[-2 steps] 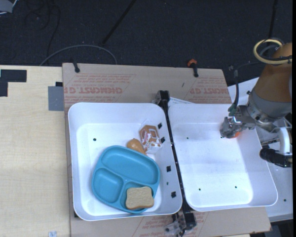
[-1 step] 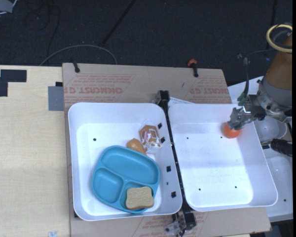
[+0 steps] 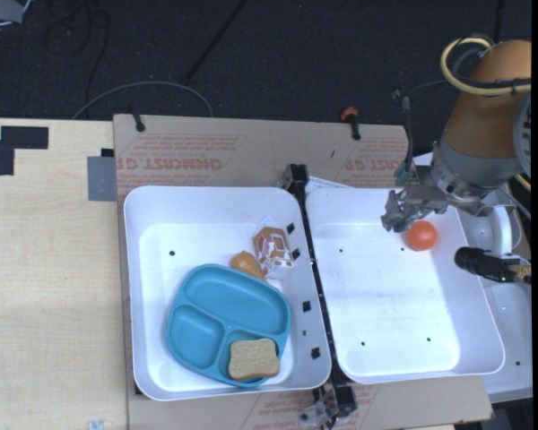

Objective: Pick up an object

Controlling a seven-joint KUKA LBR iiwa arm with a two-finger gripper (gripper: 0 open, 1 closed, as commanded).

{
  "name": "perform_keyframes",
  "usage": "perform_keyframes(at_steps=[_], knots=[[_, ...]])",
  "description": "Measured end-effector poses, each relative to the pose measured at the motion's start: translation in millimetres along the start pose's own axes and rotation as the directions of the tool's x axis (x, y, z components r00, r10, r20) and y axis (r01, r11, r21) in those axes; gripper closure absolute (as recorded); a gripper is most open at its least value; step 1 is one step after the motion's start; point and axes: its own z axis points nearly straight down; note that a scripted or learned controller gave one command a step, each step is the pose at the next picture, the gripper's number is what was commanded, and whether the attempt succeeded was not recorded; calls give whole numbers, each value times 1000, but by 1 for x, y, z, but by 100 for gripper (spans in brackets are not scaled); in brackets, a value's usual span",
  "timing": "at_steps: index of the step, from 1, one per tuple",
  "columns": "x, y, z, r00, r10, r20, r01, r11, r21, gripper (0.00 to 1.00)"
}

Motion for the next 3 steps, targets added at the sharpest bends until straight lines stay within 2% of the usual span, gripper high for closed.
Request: perform_keyframes(at_steps=[2, 3], knots=[[93, 1, -3, 1000, 1, 1, -1, 1000, 2, 100], [145, 5, 17, 1000, 1, 1, -1, 1000, 5, 100]])
